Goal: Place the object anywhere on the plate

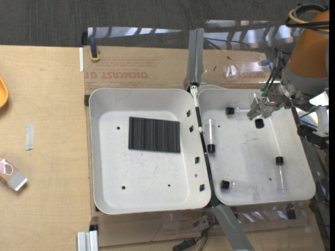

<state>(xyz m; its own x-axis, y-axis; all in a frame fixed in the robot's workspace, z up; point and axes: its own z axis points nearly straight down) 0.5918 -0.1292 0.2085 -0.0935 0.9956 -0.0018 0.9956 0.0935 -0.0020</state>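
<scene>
Camera view from above gives us 2 white bins side by side, meeting along a shared edge near the middle of the bench. We see the left bin [99,156] bearing the plate [154,135], a dark ribbed rectangle lying flat in the upper middle of the floor. It sits apart from all 4 walls, with bare white floor below it and to its left.

We count 5 clear tubes with black caps in the right bin [306,190]. Tube 1 [210,132] lies along the left wall, close to the shared edge. Tube 2 [236,110] lies near the far wall. Tube 3 [259,123] shows its black cap just under the gripper [263,107], and we cannot tell whether it is touching the gripper or lying on the floor. Tube 4 [280,174] lies near the right wall, and tube 5 [230,184] lies by the near wall. The middle of this bin's floor is open.

The gripper hangs over the far right part of the right bin, below the arm's orange band [310,46]. We cannot tell whether the claw is wide, narrow or holding anything, since it is small and cluttered by cables
</scene>
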